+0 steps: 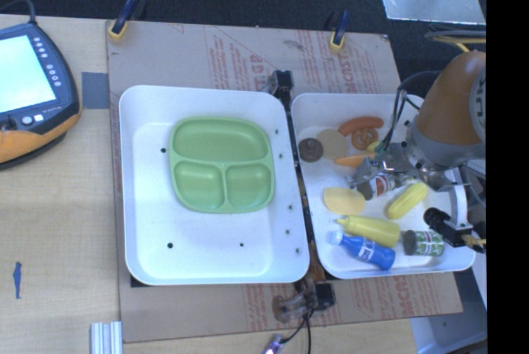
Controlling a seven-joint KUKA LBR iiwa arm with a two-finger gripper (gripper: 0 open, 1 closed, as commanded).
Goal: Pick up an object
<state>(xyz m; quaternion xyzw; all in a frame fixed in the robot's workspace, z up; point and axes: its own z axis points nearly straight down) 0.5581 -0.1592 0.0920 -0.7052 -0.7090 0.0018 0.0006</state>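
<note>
Desk (66,220): wooden, with a clamped cardboard sheet under both bins — likely to stop them sliding.
Left bin (149,253): holds a green divided plate (221,164) lying flat.
Right bin (318,253): gathers the pickable clutter — yellow bottle (369,227), blue bottle (364,250), corn cob (407,199), orange sausage (361,126), brown disc (311,149).
Arm (450,108): bent low over the right bin.
Claw (374,176): down among the items; its opening cannot be told.
Nearest candidates: corn cob just beside it, yellow bottle near below.

One camera hangs above the bench (58,245), looking down at a slant. It takes in both white bins (140,179) whole, from fairly far back.
</note>
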